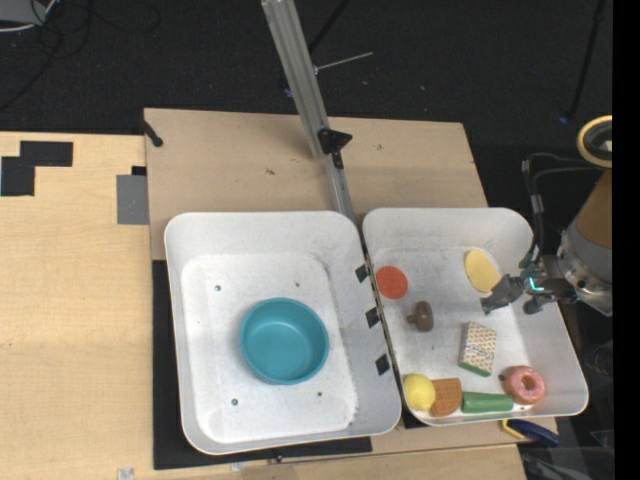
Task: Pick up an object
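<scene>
Camera view, looking down: two shallow white bins sit side by side on a wooden tabletop (80,268). The left bin (200,238) holds a round teal plastic bowl (285,340). The right bin (440,223) holds a pale yellow oval piece (481,268), an orange ball (391,282), a small brown lump (422,316), a patterned packet (479,347), a pink ring doughnut (523,384), a green stick (487,402) and a yellow lemon (419,392). The arm's gripper (508,293) hovers just beside the yellow oval; whether its jaws are wide or closed cannot be told. A good pick likely means centring over that oval, clear of the bin wall.

Alu rail (303,78) behind bins (190,268).
</scene>
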Controlling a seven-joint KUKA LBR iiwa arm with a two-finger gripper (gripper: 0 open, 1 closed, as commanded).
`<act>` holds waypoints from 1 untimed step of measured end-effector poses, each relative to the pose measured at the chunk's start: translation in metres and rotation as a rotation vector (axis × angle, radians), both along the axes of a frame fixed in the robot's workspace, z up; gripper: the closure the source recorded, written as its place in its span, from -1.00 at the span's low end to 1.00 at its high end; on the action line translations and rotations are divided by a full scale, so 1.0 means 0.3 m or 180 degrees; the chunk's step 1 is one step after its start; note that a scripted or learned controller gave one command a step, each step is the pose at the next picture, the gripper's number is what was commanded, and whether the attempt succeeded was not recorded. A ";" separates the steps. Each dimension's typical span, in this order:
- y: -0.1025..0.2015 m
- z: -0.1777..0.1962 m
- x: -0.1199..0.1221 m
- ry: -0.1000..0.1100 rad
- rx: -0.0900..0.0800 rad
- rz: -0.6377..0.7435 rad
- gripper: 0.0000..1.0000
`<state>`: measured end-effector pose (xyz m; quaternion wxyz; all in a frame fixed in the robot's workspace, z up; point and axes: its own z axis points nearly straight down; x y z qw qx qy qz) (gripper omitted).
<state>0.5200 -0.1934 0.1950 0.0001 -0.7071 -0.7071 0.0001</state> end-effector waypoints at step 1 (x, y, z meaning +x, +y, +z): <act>0.000 0.000 0.000 0.0000 0.0000 0.0000 -1.00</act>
